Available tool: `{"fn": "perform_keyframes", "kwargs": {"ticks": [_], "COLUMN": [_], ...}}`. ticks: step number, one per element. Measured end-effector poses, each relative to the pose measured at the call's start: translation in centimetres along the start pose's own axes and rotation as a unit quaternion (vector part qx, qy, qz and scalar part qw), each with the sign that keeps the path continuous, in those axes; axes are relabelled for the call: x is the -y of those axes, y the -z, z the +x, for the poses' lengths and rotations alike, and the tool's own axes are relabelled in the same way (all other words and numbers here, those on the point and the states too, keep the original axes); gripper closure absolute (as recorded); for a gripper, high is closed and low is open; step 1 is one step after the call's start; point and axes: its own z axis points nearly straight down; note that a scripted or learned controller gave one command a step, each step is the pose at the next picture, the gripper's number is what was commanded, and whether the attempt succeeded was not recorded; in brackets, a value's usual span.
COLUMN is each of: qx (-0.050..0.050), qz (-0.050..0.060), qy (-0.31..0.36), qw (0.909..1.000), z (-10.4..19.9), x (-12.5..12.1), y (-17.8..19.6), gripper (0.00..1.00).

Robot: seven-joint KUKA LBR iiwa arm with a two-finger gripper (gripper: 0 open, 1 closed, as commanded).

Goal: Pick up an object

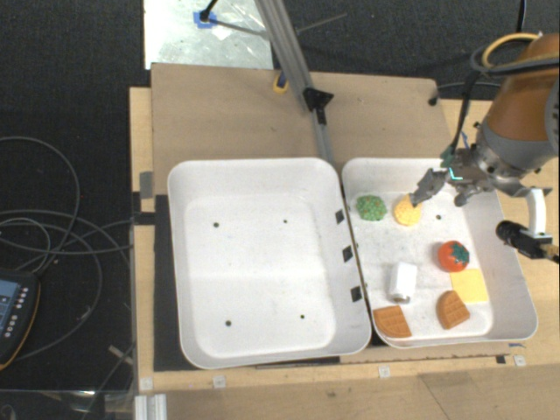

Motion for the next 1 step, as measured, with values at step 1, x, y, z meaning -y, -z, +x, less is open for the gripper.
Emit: {"fn": "perform_keyframes", "kwargs": {"ticks": [1], "qx": [0.0], "qz": [-0.002], "qy": [0.0], "qw": [1.0], "z": [-0.01], "x": [-0.09], "y": [0.26], "gripper": [0.0]}}
